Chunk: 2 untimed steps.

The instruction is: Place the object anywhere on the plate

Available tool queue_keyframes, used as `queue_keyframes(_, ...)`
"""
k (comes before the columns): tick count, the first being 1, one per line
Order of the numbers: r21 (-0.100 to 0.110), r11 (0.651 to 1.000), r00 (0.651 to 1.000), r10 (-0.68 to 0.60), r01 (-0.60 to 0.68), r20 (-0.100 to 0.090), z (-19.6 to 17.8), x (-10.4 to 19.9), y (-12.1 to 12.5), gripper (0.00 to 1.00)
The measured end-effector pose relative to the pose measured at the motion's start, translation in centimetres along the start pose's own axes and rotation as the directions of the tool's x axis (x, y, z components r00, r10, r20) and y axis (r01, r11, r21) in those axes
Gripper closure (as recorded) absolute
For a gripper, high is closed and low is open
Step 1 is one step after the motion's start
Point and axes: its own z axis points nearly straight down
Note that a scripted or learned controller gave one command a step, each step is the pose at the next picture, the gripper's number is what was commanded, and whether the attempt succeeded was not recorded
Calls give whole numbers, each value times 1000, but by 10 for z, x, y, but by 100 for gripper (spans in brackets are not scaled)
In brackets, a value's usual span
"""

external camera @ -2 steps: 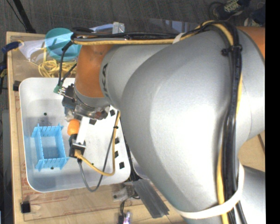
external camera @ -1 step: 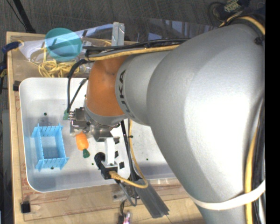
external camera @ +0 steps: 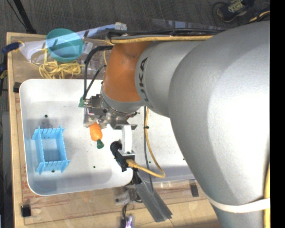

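You are looking at the arm (external camera: 218, 103) reaching in from the right and covering most of the frame, with its gripper (external camera: 98, 121) hanging over the middle of the left bin (external camera: 31, 96). The carrot (external camera: 95, 133), orange with a green tip, is sitting right at the lower edge of the gripper, pointing toward the bottom of the frame. The wrist is hiding the contact, so you cannot tell whether the gripper is closed on the carrot or merely hovering over it.

To the left of the carrot, well apart from it, a blue rack (external camera: 50, 150) is lying on the bin floor. No clear plate is showing; if the rack is the target, I judge the carry would be running toward the left of the frame.

Here is what I think you are risking:
- If the grip is shallow or off-centre, the carrot could be slipping out mid-move and rolling, since it is round and tapered.
- If the gripper is only resting above it, the arm could be travelling with nothing in it, and the carrot stays put.
- The rack has raised ribs and an open middle, so a release near its edge could be tipping the carrot off onto the bin floor.
- A yellow cable (external camera: 149, 171) is trailing below the wrist; it could be dragging on the bin rim as the arm swings.
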Motion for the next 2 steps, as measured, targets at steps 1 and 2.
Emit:
queue_keyframes(1,2,994,994,-108,108,0,9,20,-62,100)
queue_keyframes(2,1,971,971,-238,238,1,14,92,-31,100)
